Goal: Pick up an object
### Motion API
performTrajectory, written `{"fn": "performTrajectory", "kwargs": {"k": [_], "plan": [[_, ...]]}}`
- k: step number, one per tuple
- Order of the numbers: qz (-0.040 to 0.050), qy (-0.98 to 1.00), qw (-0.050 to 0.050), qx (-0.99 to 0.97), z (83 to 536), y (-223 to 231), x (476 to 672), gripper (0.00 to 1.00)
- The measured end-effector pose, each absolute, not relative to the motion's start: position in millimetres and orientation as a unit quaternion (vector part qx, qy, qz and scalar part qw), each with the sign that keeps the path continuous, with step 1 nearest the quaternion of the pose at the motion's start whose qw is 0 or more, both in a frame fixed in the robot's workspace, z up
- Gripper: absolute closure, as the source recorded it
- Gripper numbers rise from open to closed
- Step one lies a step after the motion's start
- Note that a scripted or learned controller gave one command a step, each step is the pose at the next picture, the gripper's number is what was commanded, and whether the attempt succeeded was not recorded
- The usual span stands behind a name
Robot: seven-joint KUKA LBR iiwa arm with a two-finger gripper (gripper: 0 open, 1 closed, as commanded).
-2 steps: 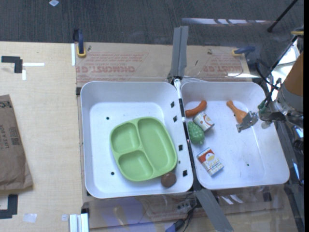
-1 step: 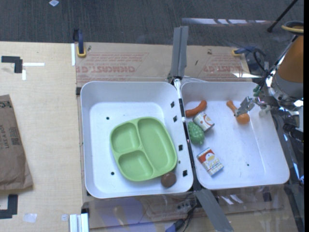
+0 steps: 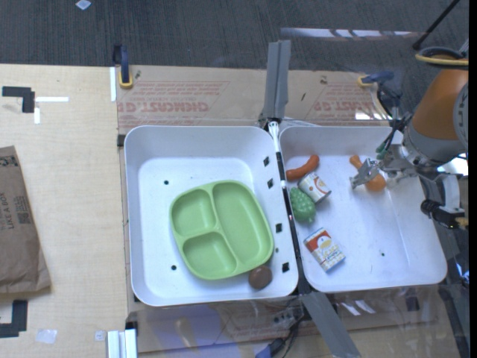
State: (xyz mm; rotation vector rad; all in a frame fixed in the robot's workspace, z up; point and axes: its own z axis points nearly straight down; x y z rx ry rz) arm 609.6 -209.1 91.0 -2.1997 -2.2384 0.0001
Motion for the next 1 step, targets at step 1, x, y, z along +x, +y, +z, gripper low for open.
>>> {"fn": "performTrajectory", "kwargs": {"k": [1], "plan": [[-0.0006,-0.836,0.0,-0.549,92.1,-220.7,609.9,0.0]]}}
